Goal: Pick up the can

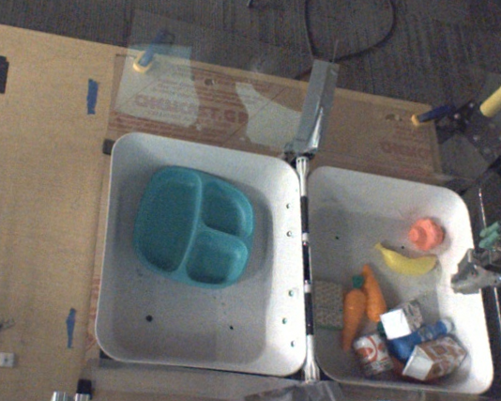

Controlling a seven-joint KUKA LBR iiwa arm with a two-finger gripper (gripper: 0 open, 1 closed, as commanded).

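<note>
The can [374, 354], red and white, lies on its side near the front of the right bin [355, 203]. It is wedged between an orange carrot [352, 317] on its left and a blue bottle [417, 339] and a red-and-white carton [435, 358] on its right. My gripper [474, 275] hangs at the right bin's right rim, small and dark against the bench edge. It sits well to the right of the can and farther back, with nothing seen in it.
The right bin also holds a yellow banana [406, 261], a pink cup [426, 234], a second carrot [373, 294] and a small white box [397, 321]. A teal divided plate [194, 225] lies in the left bin [117, 315]. A metal divider [301, 270] separates the bins.
</note>
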